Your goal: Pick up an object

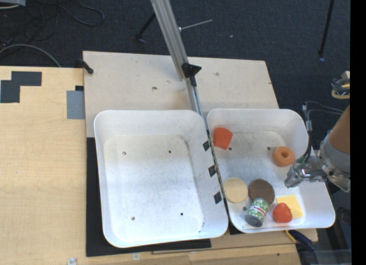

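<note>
The right bin (257, 114) holds several small objects. An orange cup-shaped piece (222, 138) lies near its upper left. An orange ring (283, 156) sits toward the right wall. A tan disc (235, 190) and a brown disc (261, 189) lie side by side lower down. Below them are a green-labelled can (258, 211) on its side, a red piece (282, 213) and a yellow block (291, 203). My gripper (296, 176) hangs over the bin's right side, just below the ring and above the yellow block, with nothing seen in it.
The left bin (114, 124) adjoins the right one along a shared wall with black clips (211, 170). A slanted aluminium rail (171, 35) rises behind the bins. A wooden bench top (40, 161) lies to the left.
</note>
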`<state>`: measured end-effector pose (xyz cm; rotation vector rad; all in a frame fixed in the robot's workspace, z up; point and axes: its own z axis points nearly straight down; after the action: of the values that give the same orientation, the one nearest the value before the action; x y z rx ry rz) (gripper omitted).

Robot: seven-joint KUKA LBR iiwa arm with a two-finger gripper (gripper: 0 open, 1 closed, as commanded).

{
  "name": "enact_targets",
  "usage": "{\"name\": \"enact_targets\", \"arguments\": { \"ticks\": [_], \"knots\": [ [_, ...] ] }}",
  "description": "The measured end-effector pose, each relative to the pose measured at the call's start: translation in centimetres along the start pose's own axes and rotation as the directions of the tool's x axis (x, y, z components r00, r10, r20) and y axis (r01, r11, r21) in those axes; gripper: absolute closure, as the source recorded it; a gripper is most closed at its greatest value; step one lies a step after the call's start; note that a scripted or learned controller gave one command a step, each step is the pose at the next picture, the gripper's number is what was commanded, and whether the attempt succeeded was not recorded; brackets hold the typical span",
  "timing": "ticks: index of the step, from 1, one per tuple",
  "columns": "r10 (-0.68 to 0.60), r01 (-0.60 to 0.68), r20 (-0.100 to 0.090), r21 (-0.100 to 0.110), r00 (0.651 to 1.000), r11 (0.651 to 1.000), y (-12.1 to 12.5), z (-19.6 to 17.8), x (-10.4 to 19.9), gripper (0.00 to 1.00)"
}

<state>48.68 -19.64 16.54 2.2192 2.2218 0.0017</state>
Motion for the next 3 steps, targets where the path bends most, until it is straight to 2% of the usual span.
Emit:
{"name": "enact_targets", "arguments": {
  "ticks": [1,2,3],
  "knots": [
    [0.000,0.000,0.001,-0.001,1.000,1.000,0.6,-4.3,0.0,1.00],
    [-0.001,0.001,0.000,0.001,1.000,1.000,0.7,-7.0,-0.1,1.00],
    [-0.004,0.004,-0.003,0.005,1.000,1.000,1.7,-5.8,4.9,1.00]
  ]
}}
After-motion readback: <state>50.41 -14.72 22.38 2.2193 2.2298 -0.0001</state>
